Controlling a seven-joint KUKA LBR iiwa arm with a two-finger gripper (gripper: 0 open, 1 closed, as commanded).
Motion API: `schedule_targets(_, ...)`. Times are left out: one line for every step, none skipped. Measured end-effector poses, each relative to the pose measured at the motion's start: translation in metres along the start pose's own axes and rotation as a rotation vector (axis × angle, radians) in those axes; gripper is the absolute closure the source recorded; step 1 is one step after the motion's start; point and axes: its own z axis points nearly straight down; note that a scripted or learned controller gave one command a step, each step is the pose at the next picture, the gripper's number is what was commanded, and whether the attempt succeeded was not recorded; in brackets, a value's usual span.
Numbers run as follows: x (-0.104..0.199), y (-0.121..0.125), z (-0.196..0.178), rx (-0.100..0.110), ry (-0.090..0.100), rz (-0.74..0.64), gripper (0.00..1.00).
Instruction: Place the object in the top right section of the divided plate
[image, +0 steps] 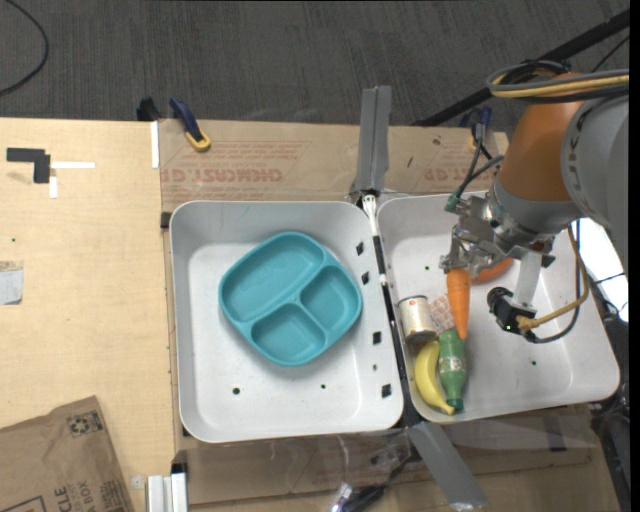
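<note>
A teal divided plate (290, 297) lies tilted in the left bin (200, 380), with one large section and two smaller ones. In the right bin (580, 370) an orange carrot (458, 305) lies lengthwise, its upper end directly under my gripper (466, 258). The gripper hangs low over that end of the carrot, in the upper middle of the right bin. A second orange-red object (492, 268) peeks out just right of the gripper, mostly hidden by the wrist.
Below the carrot lie a small tin can (417, 316), a green bottle (452, 365) and a yellow banana (430, 380), packed close together by the right bin's left wall. A loose cable (535, 320) hangs from the wrist.
</note>
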Motion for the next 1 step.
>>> schedule_targets(-0.0193,0.0366,-0.0163,-0.001,0.000,0.137,1.00)
